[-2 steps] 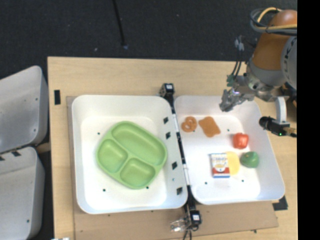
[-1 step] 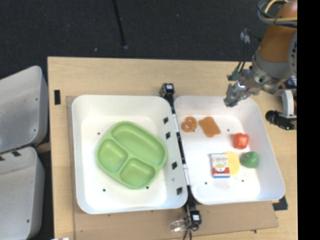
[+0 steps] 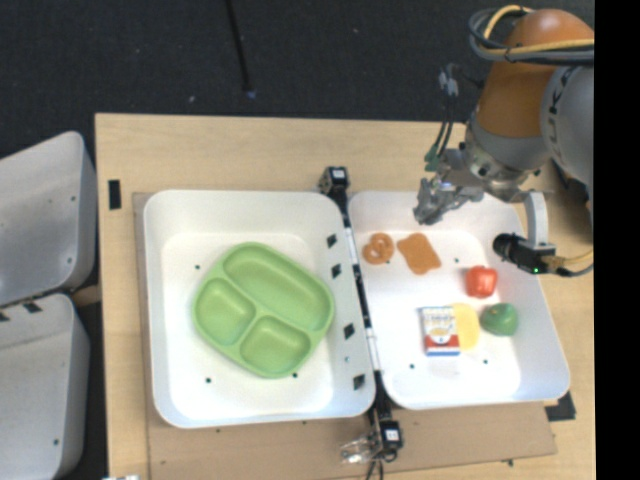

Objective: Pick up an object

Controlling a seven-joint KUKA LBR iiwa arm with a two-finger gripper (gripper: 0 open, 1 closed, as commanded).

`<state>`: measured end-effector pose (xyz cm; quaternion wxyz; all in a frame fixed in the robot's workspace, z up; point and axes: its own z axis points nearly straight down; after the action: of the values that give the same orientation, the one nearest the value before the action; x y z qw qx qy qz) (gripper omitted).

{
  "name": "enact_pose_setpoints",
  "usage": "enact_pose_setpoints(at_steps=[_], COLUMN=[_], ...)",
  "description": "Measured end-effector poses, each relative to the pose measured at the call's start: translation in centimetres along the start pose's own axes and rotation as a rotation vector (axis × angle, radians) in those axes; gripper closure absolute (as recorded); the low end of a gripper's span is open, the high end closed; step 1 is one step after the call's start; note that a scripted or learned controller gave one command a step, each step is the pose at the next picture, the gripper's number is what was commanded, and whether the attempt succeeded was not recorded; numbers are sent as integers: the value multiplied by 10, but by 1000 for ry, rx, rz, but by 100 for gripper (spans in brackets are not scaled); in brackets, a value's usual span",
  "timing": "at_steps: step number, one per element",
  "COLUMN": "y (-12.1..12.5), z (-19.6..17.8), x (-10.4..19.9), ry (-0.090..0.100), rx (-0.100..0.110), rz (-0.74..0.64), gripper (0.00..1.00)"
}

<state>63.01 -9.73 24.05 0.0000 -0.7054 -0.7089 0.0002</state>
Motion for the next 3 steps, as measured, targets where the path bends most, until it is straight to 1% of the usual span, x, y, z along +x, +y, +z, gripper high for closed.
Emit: enact_pose_setpoints(at_steps=[1, 2, 3], y=[-16, -24, -48], z=[9, 9, 13], x=[43, 86, 129], ry=[0, 1, 1], rx=[1, 1, 1], rz=[0, 0, 0], gripper=[100, 100, 100])
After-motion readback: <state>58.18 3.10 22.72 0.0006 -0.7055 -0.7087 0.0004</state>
